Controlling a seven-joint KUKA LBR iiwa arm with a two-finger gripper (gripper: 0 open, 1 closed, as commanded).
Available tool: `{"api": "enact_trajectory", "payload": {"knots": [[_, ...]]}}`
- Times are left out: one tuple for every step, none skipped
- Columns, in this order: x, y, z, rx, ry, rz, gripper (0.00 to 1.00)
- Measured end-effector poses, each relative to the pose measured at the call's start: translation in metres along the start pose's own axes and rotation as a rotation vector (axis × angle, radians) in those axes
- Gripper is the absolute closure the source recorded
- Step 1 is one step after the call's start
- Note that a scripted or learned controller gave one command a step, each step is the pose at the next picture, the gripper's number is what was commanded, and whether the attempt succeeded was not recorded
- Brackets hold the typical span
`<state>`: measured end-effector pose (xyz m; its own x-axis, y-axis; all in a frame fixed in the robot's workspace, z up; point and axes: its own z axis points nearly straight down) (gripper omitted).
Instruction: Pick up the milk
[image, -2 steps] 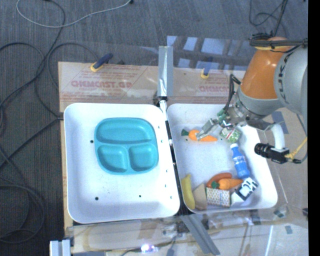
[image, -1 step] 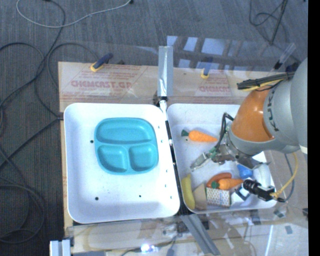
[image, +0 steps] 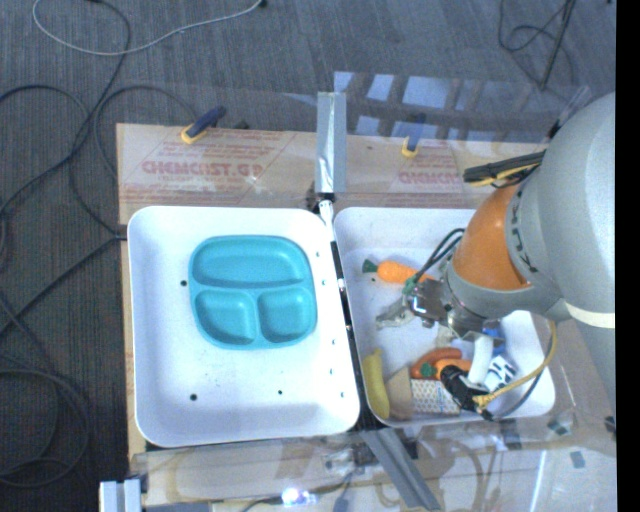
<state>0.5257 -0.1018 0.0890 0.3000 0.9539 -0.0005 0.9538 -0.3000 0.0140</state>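
Bench with two white bins: milk, a small carton, likely light and crushable, best pinched across its flat sides, lies at 5 o'clock in right bin, end effector state unclear.

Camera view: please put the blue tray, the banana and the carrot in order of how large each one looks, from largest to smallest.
1. blue tray, by far the largest.
2. banana, at the right bin's left wall.
3. carrot, smallest, though the arm may hide part of it.
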Motion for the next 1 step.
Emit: {"api": "enact_trajectory", "payload": {"knots": [[0.002,0.0802,-0.0312,0.016,-0.005,-0.038,0.0]]}}
